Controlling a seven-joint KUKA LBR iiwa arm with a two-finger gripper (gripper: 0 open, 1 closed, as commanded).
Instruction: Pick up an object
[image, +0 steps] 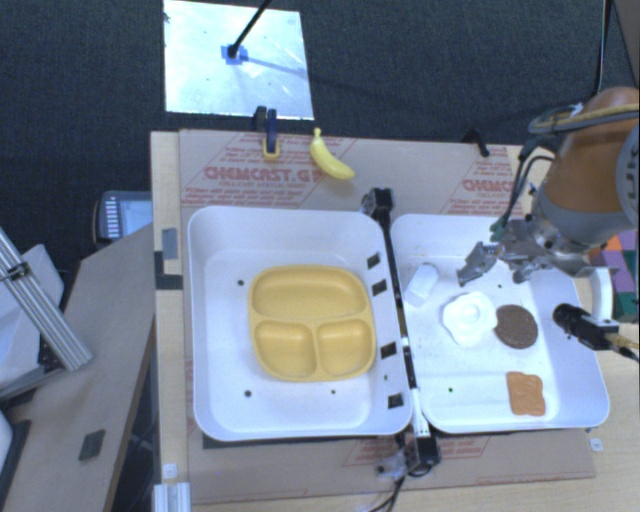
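- Over the right bin (590, 400), my gripper (490, 258) hangs at the upper middle, and I cannot tell from this slant whether it is released or clenched; nothing visibly sits in it.
- Just below my gripper lies the white fried-egg toy (468, 318), the closest candidate to pick up; I judge this is the approach step, with no grasp made yet.
- Beside the egg, further below and toward my arm's side, rests a brown round patty (517, 326), nearly touching the egg.
- Off to the far side of my gripper, near the bin divider, lies a small white block (419, 283).
- Well below, near the bin's front rim, sits a tan toast-like piece (526, 392).
- Next move, as I judge it: descend straight onto the egg, centred on it, and away from the patty so I don't clip both.
- Risk: the egg looks flat and may slip out.
- Beyond the divider, the left bin (215, 400) carries a yellow divided plate (307, 322); a banana (330, 160) lies on the tabletop (440, 165) behind. Neither blocks me.
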